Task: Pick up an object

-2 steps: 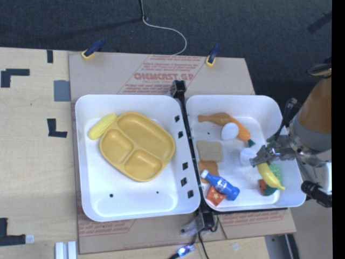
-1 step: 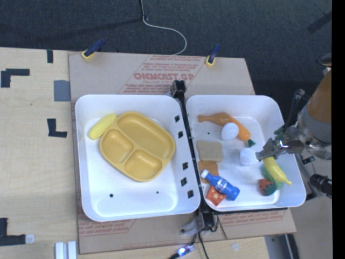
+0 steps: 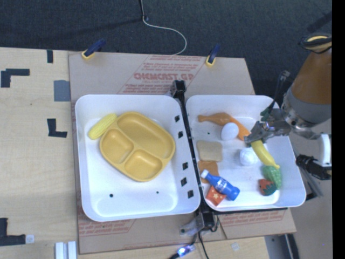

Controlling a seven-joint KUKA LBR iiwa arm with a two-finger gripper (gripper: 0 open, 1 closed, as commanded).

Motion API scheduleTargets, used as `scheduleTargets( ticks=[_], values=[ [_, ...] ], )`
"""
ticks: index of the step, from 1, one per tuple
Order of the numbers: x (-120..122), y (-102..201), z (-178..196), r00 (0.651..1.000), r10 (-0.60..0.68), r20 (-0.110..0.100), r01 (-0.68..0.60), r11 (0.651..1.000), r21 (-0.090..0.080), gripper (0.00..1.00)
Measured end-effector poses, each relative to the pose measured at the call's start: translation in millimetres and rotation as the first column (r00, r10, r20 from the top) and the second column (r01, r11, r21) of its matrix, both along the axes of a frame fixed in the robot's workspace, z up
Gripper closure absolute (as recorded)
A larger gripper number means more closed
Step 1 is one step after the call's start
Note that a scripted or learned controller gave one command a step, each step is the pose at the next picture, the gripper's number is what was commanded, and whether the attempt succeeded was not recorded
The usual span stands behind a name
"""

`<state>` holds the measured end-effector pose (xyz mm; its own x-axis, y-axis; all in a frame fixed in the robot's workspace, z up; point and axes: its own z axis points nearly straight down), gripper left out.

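1. Gripper (image 3: 257,139) hangs over the right bin (image 3: 285,201), touching a smooth yellow banana (image 3: 264,154); grip state cannot be told.
2. Cardboard (image 3: 161,75) under the bins reads "CHEMCAST GP" in red.
3. Left bin (image 3: 129,209) holds a yellow compartment tray (image 3: 137,145) and a ridged corn cob (image 3: 102,126).

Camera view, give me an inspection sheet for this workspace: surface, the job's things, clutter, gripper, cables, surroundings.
Surface: cardboard sheet on a wooden bench, bearing left bin and right bin.
Job's things: right bin holds a banana, egg, white ball, blue bottle, bread slice, green vegetable; left bin holds a yellow divided tray and corn cob.
Clutter: nothing seen.
Gripper: gripper low over the banana's upper end; grasp cannot be told.
Cables: thin white cable beyond the cardboard.
Surroundings: dark carpet.
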<state>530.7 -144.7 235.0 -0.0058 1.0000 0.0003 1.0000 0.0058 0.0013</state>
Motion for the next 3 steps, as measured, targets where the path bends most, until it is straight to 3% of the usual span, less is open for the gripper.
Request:
scheduleTargets(
  ticks=[2, 3],
  values=[
    [96, 51, 0, 1.0, 0.001, 0.001, -0.001, 1.0, 0.0, 1.0],
    [116, 67, -21, 1.0, -0.003, -0.003, 0.003, 1.0, -0.001, 1.0]
  ],
)
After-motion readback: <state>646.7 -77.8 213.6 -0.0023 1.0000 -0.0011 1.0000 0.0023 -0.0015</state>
